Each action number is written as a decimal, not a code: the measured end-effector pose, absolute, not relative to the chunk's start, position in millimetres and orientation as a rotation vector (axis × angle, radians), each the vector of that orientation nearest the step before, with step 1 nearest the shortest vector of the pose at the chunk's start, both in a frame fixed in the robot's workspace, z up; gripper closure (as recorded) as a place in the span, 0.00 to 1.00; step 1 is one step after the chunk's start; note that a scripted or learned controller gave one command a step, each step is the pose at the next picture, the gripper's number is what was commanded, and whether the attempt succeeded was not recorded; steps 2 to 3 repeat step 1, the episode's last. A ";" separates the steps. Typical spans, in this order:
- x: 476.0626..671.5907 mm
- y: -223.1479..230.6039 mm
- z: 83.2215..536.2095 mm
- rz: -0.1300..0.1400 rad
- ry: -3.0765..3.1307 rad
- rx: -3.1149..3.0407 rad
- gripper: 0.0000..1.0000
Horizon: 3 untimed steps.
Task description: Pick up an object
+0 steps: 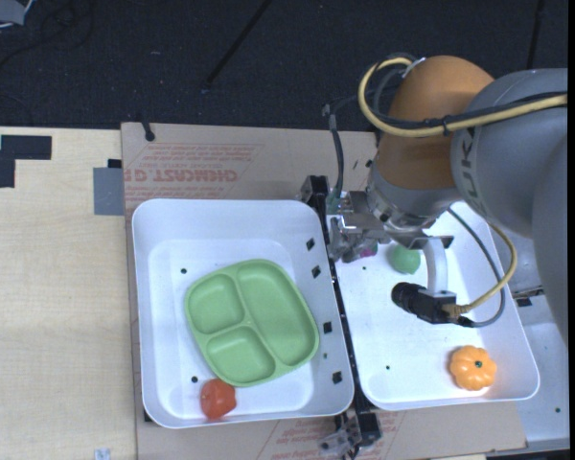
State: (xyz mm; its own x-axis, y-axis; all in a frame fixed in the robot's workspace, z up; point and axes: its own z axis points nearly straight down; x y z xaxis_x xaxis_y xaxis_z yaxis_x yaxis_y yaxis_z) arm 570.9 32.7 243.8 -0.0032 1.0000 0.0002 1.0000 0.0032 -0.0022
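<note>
The grey arm (517, 151), with its orange band (431, 123) above the wrist, was seen filling the upper right of the frame, bent down over the right bin (513, 386). A yellow cable was looped over the orange band and another was trailed down past the wrist toward the centre right.

Two shallow white bins were set side by side on a cardboard sheet (220, 166) across the middle of the frame. The left bin (163, 228) was occupied by a light green divided plate (251, 322) with three compartments, laid tilted near the bin's centre. Just beside the plate's lower left corner, at the bin's lower edge, a red-orange fruit-like object (218, 398) was placed; whether it touched the plate could not be told.

In the right bin, the gripper (356, 242) was lowered at the bin's upper left corner, close to the divider between the bins. How far it stood open could not be made out, and nothing could be confirmed as gripped. A small purple patch was glimpsed right at the gripper, too small to identify. A green rounded object (403, 258) was partly hidden just right of the gripper, under the wrist. A small orange pumpkin (471, 368) was lying well apart, near the bin's lower right corner.
</note>
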 end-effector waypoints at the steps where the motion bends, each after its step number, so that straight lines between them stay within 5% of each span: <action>1: 565.6 93.6 239.1 0.003 -2.224 -2.213 1.00; 3: 565.6 93.6 239.1 0.003 -2.224 -2.213 1.00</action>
